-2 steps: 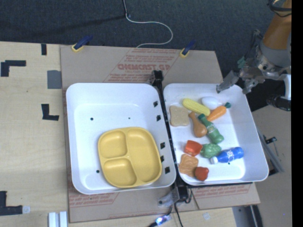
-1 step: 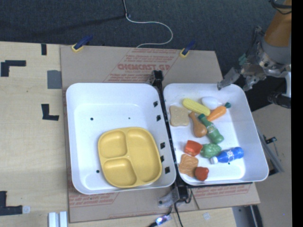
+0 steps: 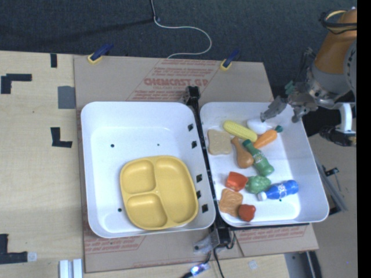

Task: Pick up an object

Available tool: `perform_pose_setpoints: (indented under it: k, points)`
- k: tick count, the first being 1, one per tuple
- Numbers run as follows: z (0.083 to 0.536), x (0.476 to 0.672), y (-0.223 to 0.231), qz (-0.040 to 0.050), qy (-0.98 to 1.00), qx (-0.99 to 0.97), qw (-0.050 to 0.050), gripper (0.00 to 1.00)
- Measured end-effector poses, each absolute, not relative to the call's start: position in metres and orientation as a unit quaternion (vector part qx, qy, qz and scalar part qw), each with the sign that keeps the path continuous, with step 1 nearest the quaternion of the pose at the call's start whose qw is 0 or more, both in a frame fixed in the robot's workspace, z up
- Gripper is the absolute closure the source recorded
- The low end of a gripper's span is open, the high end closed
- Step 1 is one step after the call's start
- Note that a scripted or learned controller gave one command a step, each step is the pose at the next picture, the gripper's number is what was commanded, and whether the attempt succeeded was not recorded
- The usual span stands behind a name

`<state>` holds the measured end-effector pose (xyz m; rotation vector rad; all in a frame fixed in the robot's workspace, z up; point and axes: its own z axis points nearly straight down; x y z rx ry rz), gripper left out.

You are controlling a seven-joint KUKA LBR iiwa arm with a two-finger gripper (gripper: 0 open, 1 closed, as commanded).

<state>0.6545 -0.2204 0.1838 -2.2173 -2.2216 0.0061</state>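
The right bin [image 3: 310, 172] holds several toy foods: a yellow banana [image 3: 240, 131], an orange carrot [image 3: 265, 138], a tan bread slice [image 3: 218, 142], a brown drumstick [image 3: 242, 154], a green bottle [image 3: 259, 160], a red piece [image 3: 236, 180], a green piece [image 3: 257, 184], a blue bottle [image 3: 280, 190], an orange piece [image 3: 230, 200] and a red tomato [image 3: 246, 212]. My gripper [image 3: 283, 110] hovers over the bin's far right corner, fingers spread open with nothing between them, just right of a small white object [image 3: 255, 123].
The left bin [image 3: 98, 132] carries a yellow divided plate [image 3: 158, 191]. Both bins rest on a cardboard sheet [image 3: 168, 80] clipped at the back. A white cable [image 3: 179, 30] loops across the dark floor behind. The arm [image 3: 336, 57] comes in from the upper right.
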Motion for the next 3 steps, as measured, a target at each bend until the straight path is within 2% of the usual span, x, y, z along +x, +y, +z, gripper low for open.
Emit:
perform_pose_setpoints:
  k: [1,2,3]
  points:
    - [0.129,0.644,-0.218,0.0021,-0.708,-0.706,0.002,0.0]
    - [0.083,0.644,-0.217,0.0012,-0.709,-0.706,0.0,0.0]
    - [0.095,0.645,-0.217,0.001,-0.709,-0.705,-0.001,1.0]
